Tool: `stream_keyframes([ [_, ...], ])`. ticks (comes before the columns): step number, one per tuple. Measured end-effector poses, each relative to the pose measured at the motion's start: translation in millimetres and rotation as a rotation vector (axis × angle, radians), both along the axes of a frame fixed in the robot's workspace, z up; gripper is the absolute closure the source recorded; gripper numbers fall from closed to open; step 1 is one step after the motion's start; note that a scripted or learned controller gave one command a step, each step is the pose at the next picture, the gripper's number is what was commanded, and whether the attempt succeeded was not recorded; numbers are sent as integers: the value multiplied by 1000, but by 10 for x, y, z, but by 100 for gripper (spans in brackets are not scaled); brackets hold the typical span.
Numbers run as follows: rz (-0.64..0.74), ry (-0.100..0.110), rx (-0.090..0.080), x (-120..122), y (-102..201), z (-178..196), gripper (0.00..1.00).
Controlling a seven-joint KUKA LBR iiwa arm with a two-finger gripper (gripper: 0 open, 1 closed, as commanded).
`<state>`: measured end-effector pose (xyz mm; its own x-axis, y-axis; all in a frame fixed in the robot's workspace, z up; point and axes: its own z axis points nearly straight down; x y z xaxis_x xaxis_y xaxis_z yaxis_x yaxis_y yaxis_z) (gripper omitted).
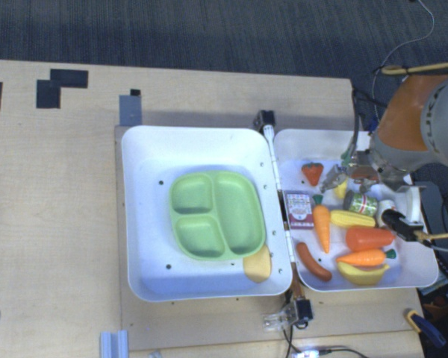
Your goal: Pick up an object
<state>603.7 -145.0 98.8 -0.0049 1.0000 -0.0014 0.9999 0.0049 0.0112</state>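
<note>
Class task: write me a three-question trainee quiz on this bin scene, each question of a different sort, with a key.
1. True or false: the green divided plate lies in the right bin.
2. Which lies beside the plate in the left bin? A) yellow piece B) carrot C) sausage
3. Fill in: the gripper hangs over the ___ bin.

Key: 1 false; 2 A; 3 right.

One high camera looks down on both bins (134,222).
</note>
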Motion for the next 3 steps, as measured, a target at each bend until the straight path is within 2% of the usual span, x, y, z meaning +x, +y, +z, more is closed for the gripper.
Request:
stream_keyframes([
  [1, 2, -4, 0, 15, 7, 112, 100],
  [2, 2, -4, 0, 14, 7, 111, 0],
  [3, 4, -7, 0, 29, 14, 223, 100],
])
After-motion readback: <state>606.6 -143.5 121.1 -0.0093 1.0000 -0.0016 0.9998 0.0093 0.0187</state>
